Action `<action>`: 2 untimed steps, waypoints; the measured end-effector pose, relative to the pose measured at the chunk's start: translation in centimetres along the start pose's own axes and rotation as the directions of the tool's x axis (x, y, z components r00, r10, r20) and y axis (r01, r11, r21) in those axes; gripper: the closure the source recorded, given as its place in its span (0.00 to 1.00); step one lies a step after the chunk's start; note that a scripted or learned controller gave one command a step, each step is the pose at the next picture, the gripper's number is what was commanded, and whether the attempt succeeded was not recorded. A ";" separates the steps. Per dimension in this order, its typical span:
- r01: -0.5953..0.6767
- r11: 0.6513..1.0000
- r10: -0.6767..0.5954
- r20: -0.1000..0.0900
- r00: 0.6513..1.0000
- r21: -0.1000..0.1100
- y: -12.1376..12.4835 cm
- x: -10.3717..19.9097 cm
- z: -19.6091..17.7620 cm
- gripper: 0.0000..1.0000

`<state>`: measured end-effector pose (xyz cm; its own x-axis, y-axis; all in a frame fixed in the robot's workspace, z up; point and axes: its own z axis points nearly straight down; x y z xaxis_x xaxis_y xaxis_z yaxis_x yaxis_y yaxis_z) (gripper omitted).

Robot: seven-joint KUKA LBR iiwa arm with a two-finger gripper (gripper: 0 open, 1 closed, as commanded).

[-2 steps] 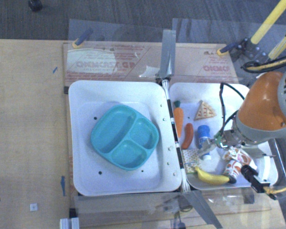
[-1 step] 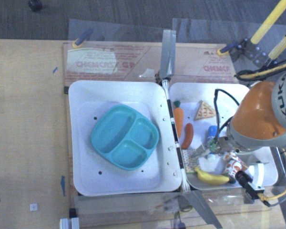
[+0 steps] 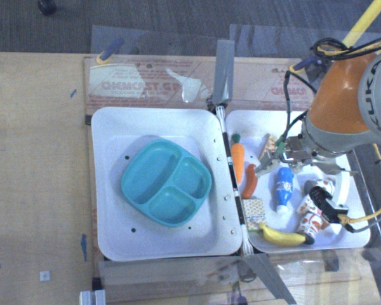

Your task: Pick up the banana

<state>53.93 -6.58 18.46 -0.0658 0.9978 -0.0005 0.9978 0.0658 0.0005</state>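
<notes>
Two bins: a left bin [image 3: 108, 170] and a right bin [image 3: 362, 234] are set side by side on the bench, both shallow and white, touching along the middle seam.
Banana: the banana [image 3: 283, 236] is seen lying flat at the near edge of the right bin, toward its left corner. It's yellow, gently curved, with a darker tip at the right end, and looks like a small toy one tbh.
Banana's neighbours: a speckled square packet [image 3: 253, 208] is found just beside its left end, and a red-and-white can [image 3: 312, 220] is lying right next to its right end.
Gripper: the gripper [image 3: 273, 157] is hung over the upper middle of the right bin, well apart from the banana. Whether it's open or closed can't be made out from this angle; nothing is seen held.
Arm: the arm [image 3: 343, 100] is reached in from the right, its orange band sitting above the grey wrist, with black cables looped over it.
Other stuff in the right bin: a carrot [image 3: 238, 161] and a red sausage-shaped thing [image 3: 249, 181] are laid along the left wall, and a blue-and-white bottle [image 3: 283, 188] is lying in the middle.
Left bin: a teal divided plate [image 3: 166, 182] is placed in it, turned at an angle.
</notes>
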 end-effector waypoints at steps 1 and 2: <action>0.042 0.999 -0.042 -0.001 0.999 0.002 -4.5 -4.1 3.5 0.00; 0.096 0.995 -0.096 0.001 0.995 -0.005 -5.5 -3.4 7.7 0.00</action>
<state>48.66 -10.30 10.77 -0.1613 0.9869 -0.0019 0.9869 0.1614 0.0055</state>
